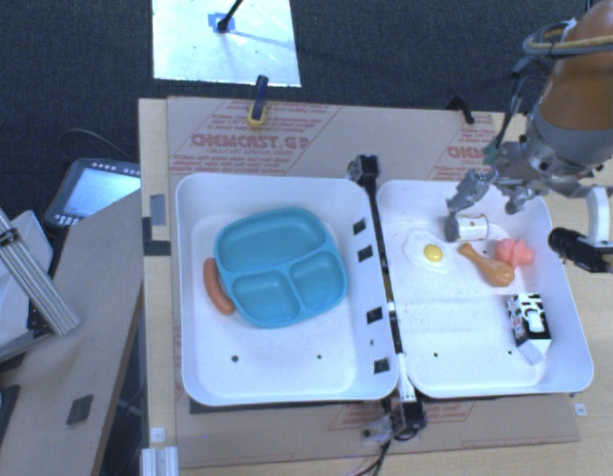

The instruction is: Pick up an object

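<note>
My gripper [482, 213] hangs over the back of the right bin [485, 365], open, its fingers spread apart. A small white cylinder with a red stripe [473, 228] lies on the bin floor just below it, beside the left fingertip [451, 228]; I cannot tell whether they touch. Close by lie a toy fried egg [427, 253], an orange drumstick [488, 264] and a pink piece [517, 252]. A black-and-white carton [528, 320] rests near the bin's right wall.
The left bin [287, 365] holds a blue divided tray [280, 266] and an orange sausage [217, 286] at the tray's left. A black hinged divider [378, 266] runs between the bins. The front half of the right bin's floor is bare.
</note>
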Motion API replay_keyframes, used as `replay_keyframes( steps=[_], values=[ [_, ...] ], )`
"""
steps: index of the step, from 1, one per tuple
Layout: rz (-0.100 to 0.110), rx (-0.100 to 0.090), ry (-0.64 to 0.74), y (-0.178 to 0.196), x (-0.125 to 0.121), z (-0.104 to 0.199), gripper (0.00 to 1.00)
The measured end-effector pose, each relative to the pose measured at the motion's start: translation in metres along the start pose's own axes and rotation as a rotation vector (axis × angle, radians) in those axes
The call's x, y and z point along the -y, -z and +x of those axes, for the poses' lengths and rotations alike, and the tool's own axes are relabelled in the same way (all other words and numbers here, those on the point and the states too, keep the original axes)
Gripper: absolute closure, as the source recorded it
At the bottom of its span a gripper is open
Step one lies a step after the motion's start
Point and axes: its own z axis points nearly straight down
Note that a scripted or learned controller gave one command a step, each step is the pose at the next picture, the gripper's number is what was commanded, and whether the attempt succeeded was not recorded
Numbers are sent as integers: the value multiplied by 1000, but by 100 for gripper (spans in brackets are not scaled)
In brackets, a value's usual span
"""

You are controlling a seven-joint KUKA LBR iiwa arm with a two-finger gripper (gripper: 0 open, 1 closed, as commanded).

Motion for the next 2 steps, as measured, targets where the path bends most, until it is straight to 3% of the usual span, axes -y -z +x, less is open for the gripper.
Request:
replay_keyframes(
  steps=[1, 2],
  values=[
    [-12, 1, 2, 7, -2, 0, 0],
    [-9, 0, 0, -55, 0, 0, 0]
  ],
)
